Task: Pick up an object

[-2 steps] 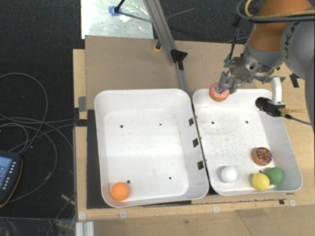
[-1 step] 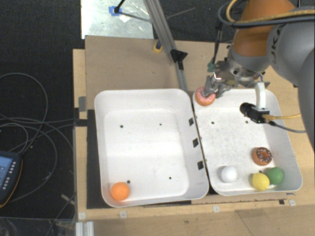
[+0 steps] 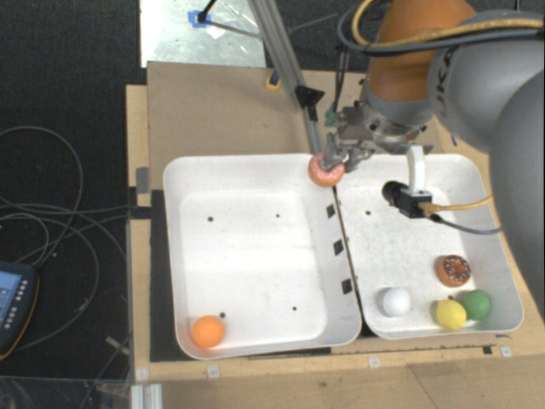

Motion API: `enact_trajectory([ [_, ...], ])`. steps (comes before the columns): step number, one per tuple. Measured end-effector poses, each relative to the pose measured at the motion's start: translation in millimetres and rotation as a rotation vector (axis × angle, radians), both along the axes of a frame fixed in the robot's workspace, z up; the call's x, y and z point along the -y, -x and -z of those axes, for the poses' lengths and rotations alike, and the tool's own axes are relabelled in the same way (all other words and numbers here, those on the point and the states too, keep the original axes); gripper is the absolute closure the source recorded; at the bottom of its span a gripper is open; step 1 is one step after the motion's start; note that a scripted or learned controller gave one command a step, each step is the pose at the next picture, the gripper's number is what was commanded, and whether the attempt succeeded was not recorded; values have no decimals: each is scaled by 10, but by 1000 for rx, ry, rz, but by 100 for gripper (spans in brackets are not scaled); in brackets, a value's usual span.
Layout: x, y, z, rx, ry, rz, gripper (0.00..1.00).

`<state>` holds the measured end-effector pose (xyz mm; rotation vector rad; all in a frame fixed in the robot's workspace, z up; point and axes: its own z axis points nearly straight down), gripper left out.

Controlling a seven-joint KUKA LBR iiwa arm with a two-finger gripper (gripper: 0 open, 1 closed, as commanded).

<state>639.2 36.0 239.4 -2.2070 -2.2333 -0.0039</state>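
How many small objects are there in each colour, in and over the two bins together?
Orange ball: 1
White ball: 1
Yellow lemon: 1
Green ball: 1
Brown doughnut: 1
Pink doughnut, at the gripper: 1
Total: 6

One fixed cam overhead, slanted down, both bins [image 3: 255,177].

Pink-frosted doughnut [image 3: 325,171] at the far rim between both bins.
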Motion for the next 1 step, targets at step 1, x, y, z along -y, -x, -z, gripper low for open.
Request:
enact_trajectory([
  [1,-537,189,-75,-1,0,0,100],
])
